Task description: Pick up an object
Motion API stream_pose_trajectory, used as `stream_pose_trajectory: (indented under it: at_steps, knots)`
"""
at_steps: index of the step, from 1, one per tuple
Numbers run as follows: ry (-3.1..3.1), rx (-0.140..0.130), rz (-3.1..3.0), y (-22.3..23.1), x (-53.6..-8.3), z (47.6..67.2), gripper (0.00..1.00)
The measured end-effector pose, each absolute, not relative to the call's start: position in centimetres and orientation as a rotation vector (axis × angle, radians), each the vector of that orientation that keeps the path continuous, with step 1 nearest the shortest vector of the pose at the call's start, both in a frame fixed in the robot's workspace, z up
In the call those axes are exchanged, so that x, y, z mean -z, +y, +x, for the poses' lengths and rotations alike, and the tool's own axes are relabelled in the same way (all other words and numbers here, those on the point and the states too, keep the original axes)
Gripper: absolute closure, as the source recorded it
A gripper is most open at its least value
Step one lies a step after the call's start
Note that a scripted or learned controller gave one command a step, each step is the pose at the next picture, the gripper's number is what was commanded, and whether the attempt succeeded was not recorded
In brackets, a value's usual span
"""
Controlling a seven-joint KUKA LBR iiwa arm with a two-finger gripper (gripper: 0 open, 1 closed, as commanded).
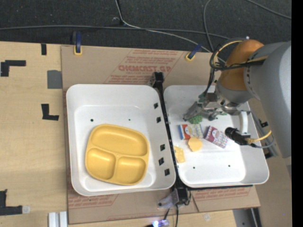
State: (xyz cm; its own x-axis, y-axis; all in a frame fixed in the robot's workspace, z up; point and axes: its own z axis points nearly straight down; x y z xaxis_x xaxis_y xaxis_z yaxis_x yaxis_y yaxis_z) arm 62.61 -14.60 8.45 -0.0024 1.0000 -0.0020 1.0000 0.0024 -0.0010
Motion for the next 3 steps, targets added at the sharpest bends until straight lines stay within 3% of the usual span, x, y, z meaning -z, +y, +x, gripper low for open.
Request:
stream_pose_trajectory:
  at_steps: [1,3]
  knots:
    - [2.223,0.002,2.215,-14.6,-9.6,62.7,1.0]
    - [2.22,-0.002,2.219,-14.6,-19.8,62.4,1.0]
